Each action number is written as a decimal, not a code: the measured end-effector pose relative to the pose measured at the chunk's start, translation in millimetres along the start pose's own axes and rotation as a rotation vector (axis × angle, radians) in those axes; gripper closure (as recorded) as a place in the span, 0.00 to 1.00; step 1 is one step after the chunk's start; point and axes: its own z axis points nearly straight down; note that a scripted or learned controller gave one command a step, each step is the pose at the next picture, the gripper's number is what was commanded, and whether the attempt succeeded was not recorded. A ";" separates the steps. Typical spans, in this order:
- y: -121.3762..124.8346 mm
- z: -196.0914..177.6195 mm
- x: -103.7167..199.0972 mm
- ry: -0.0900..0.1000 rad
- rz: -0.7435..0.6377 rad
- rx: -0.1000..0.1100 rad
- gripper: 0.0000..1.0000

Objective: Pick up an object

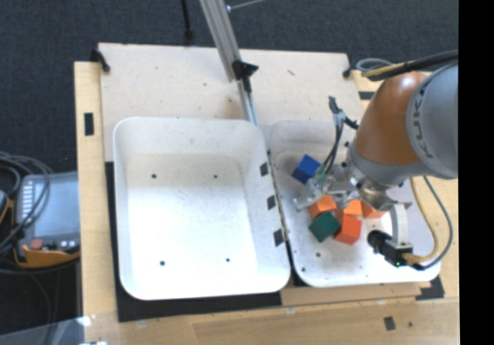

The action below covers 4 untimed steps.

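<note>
**Blocks clustered in the right bin, arm low over them**

Small blocks, blue (pixel 306 167), green (pixel 325 225) and several orange (pixel 349 228), lie packed together in the right bin (pixel 340 278). They look rigid, light and flat-sided; opposite faces suit a pinch, though touching neighbours crowd the sides. The gripper (pixel 356 201) sits among them; whether it grasps anything, I cannot tell.

Four small blocks cluster in the right bin (pixel 309 270): a blue cube (pixel 306 168) at its 11 o'clock, an orange block (pixel 324 204), a green cube (pixel 325 226) touching it, and another orange block (pixel 350 225) beside the green.
</note>
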 end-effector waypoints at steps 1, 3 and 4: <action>6.3 27.8 -3.4 -0.006 0.000 -0.027 0.00; 9.9 -40.1 -15.6 0.000 0.005 -0.013 1.00; 11.4 -84.6 -16.7 0.000 -0.006 -0.013 1.00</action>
